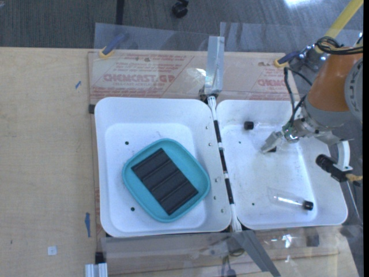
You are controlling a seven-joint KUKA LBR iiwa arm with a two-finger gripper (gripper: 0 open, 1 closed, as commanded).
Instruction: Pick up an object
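Nothing is picked up yet: the gripper (275,141) hangs over the right bin (331,215), fingers narrowly parted and holding nothing, the small black cap (248,125) just beyond them, the clear tube (291,201) well below.

bins: 2 (109,154) (328,212) | teal tray: 1 (199,175) | clear tube: 1 (291,201) | small black piece: 1 (248,125)

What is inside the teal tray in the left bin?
The teal tray in the left bin holds a dark ribbed rectangular insert, lying flat and diagonal. The insert covers the tray's floor, so anything beneath it cannot be seen.
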